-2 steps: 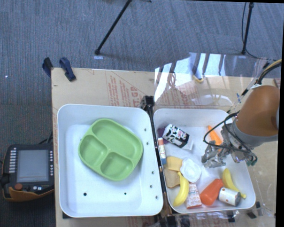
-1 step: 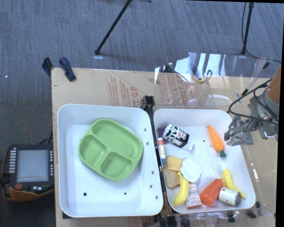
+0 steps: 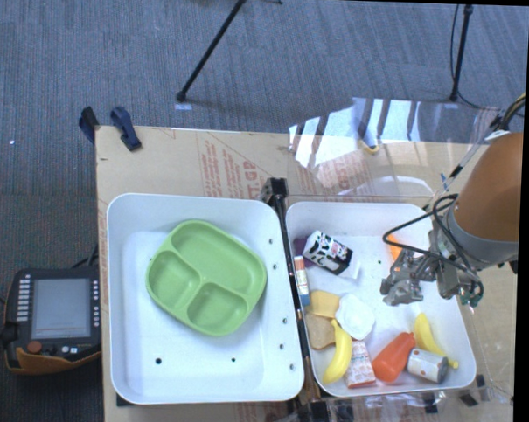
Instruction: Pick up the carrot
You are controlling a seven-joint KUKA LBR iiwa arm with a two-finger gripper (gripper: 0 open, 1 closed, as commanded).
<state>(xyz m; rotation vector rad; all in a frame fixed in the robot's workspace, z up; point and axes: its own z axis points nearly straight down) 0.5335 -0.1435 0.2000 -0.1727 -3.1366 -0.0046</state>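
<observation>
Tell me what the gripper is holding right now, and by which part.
Nothing that can be seen. The gripper hangs over the right bin, above and apart from the carrot, which lies untouched on the bin floor.

Robot lab, teach pendant (image 3: 57, 315), tripod legs (image 3: 221, 39), grey carpet (image 3: 61, 57)

The arm (image 3: 497, 194) on this rig is pretty chunky: a big rounded orange section at the right edge, then a smooth grey collar below it. From there it narrows into a cluttered metal wrist with little grey blocks and brackets. Thin black cables loop out from the grey part toward the left and curl back in, and a couple more run up past the orange. The gripper (image 3: 404, 289) is dull grey metal, kinda boxy, details too small to make out
</observation>
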